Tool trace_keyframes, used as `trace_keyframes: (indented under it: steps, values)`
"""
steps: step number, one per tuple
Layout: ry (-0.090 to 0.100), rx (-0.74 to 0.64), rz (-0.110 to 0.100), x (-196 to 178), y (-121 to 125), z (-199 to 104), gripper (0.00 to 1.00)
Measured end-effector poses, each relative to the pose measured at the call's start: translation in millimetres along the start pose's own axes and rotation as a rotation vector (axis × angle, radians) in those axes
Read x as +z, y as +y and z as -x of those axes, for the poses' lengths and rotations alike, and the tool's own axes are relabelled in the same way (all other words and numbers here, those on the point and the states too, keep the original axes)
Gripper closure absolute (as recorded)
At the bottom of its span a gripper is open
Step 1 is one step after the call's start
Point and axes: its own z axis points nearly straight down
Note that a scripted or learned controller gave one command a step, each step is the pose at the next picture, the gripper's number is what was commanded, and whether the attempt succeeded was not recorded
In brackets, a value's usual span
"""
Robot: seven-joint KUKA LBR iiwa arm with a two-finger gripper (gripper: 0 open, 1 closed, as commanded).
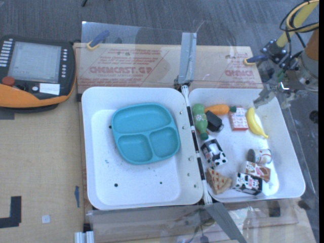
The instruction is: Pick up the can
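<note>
white right bin [291, 151] holds the clutter; gripper [264, 98] hangs over its upper right rim, arm entering from the right edge. fingers point down and left, nothing seen between them; how far apart they stand cannot be told. can [262, 157] lies well below the gripper, near the bin's right wall, on its side by the look of it. banana [256, 122] sits just below the gripper, between it and the can. carrot [218, 109] and green bottle [199, 119] lie to the gripper's left. teal divided plate [145, 133] sits in the left bin [96, 151], well apart from the gripper.
</note>
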Motion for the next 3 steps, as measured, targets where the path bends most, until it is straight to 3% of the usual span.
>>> trace_keyframes:
  steps: [1, 2, 3]
  values:
    - [0.01, -0.022, 0.001, 125, -23, 21, 0.0]
    - [0.022, 0.216, 0.022, 139, -61, 14, 0.0]
    - [0.002, 0.399, 0.002, 99, -80, 16, 0.0]
